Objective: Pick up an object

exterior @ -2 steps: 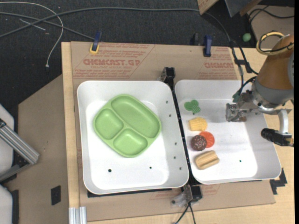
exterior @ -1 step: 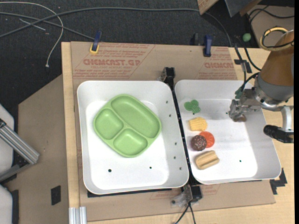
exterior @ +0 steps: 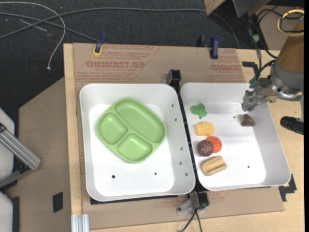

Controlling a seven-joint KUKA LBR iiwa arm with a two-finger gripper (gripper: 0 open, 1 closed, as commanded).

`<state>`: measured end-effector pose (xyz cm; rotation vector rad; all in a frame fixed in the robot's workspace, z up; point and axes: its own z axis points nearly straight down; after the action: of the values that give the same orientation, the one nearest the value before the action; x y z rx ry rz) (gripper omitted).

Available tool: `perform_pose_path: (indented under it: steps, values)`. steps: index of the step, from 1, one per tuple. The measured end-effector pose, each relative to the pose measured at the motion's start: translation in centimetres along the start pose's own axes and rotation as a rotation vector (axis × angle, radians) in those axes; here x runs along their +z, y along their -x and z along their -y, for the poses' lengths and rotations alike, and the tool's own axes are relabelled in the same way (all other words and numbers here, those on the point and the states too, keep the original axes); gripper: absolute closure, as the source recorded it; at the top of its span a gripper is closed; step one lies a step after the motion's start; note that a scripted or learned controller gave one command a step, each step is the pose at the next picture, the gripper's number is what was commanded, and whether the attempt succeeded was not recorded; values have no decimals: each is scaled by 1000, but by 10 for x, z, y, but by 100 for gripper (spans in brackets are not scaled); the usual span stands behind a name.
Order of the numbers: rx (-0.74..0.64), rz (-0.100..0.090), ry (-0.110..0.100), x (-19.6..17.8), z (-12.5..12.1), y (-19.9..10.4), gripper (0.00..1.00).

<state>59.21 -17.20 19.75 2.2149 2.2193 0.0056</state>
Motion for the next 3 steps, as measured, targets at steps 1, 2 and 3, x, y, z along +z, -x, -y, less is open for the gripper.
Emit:
perform_pose_path:
  steps: [1,2,3]
  values:
    - [0,0,1,-62,5,-2,100]
    - [1,-1,-2,-97,4,-2,100]
    - [-4,-5,-10,-76,10,-59,100]
